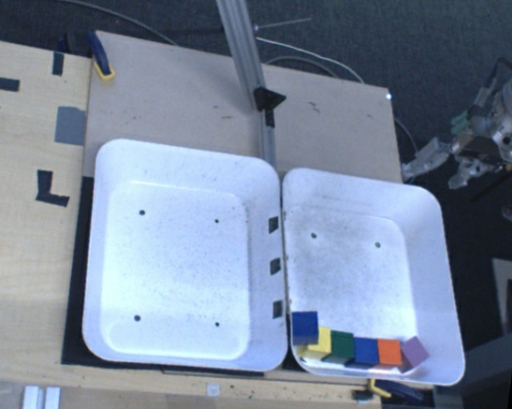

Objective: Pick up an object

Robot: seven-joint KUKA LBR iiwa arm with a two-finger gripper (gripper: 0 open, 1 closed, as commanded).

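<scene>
Several small blocks lie in a row along the near wall of the right bin (422, 232): a blue block (303, 326), a yellow one (320, 343), a green one (341, 345), a second blue one (366, 352), an orange one (389, 353) and a purple one (414, 351). My gripper (441, 171) hangs beyond the right bin's far right corner, outside its rim and far from the blocks. Its two fingers stand apart, open, with nothing between them.
The left bin (102, 224) sits beside the right one, their rims touching. A slanted aluminium rail (244, 41) runs from the top down to the gap between the bins. A blue-and-yellow clamp (101, 56) grips the board's far left corner, another clamp (389, 390) sits below the right bin.
</scene>
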